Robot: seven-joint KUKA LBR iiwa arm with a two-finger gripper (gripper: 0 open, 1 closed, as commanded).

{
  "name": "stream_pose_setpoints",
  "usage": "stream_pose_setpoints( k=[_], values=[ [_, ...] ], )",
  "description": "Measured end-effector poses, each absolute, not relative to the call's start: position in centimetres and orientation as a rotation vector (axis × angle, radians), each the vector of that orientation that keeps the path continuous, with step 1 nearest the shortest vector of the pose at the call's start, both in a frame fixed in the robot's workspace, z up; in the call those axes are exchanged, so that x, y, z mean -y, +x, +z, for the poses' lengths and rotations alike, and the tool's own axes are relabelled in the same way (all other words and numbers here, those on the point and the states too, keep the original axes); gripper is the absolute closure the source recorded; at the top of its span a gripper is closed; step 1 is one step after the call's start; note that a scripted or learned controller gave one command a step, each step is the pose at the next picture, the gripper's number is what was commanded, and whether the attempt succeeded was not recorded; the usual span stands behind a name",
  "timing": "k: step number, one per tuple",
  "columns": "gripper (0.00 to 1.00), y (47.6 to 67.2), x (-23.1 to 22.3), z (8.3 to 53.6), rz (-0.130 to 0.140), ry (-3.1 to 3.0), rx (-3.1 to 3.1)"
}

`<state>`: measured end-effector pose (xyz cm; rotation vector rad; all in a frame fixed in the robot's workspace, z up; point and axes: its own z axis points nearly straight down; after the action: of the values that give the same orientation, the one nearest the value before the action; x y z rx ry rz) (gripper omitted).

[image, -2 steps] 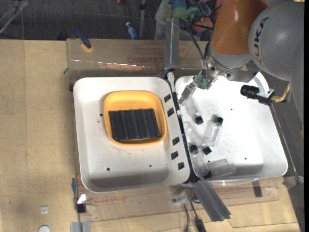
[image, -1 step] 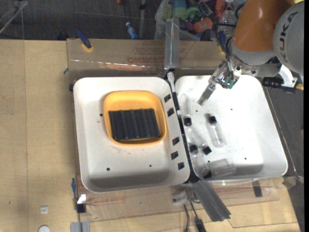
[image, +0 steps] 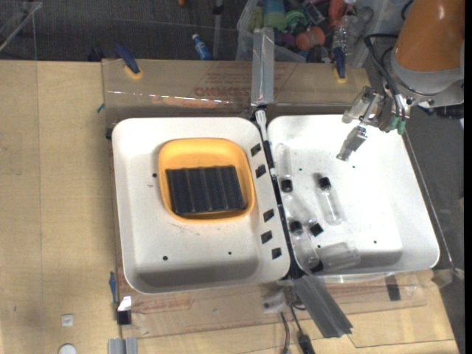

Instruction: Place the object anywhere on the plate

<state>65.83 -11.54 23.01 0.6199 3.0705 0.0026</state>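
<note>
My end effector (image: 366, 122), whose state I cannot tell, hangs over one of two white bins (image: 383, 198); the other bin (image: 140, 220) holds one yellow plate (image: 203, 151) bearing one dark ridged object (image: 205, 189).

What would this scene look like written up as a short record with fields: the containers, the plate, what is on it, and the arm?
left container: shallow white bin, holding the plate
plate: yellow-orange rounded square plate, lying flat near the bin's middle
on the plate: dark ribbed rectangular object, covering its lower half
right container: second shallow white bin, with small clear and black bits near its left side
arm: grey arm with an orange band, entering from the right
gripper: two-finger gripper over the right bin's upper part, nothing seen between its fingers
</note>
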Motion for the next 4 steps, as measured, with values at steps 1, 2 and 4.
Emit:
stream_pose_setpoints(
  k=[1, 2, 4],
  values=[
    [0.0, 65.7, 8.4, 22.6, 0.003, 0.563, -3.087],
    [0.0, 65.8, 12.3, 19.1, 0.003, 0.043, -3.137],
    [0.0, 66.8, 22.3, 17.6, -0.001, -0.774, -3.034]
  ],
)
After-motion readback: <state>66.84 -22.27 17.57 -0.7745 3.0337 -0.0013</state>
